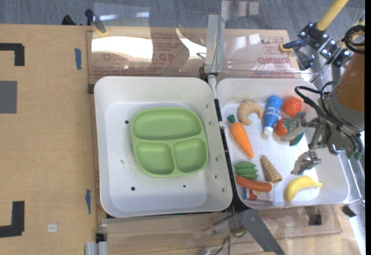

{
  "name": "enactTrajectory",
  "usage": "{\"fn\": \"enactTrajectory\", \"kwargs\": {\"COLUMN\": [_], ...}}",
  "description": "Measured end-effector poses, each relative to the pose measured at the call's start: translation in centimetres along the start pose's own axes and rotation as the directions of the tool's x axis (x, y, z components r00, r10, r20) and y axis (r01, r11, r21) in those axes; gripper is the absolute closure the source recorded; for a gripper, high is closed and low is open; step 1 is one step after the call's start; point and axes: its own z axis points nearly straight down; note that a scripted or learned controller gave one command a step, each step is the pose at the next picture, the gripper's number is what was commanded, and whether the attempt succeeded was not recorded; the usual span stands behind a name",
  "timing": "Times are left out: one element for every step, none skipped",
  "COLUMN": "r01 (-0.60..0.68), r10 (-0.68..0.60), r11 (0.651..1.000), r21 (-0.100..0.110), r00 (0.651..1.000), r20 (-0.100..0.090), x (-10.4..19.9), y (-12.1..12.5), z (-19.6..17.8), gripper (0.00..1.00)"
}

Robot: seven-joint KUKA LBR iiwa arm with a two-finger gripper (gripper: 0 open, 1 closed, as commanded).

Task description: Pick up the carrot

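The orange carrot with a green top lies in the right bin, near its left wall, tip pointing toward the front. My gripper hangs over the right half of that bin, well to the right of the carrot and apart from it. Its two fingers stand open with nothing between them; one fingertip is close to a red tomato, the other sits just above a yellow banana.
Around the carrot lie a croissant, a blue bottle, a red fruit, a green pea pod, a cone and a red sausage. The left bin holds a green divided plate.
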Motion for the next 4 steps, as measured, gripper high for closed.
{"fn": "enactTrajectory", "kwargs": {"r01": [-0.060,-0.013,-0.117,-0.161], "r10": [0.060,0.013,0.117,0.161], "r11": [0.998,1.000,0.993,0.987], "r21": [-0.003,-0.004,0.000,-0.002], "r00": [0.998,1.000,0.993,0.987], "r20": [-0.001,-0.003,0.003,-0.003], "x": [-5.7,-4.9,-10.6,-7.8], "y": [6.5,11.9,6.4,8.7], "z": [4.1,3.9,3.9,3.9], "gripper": [0.00,0.00,0.00,0.00]}}
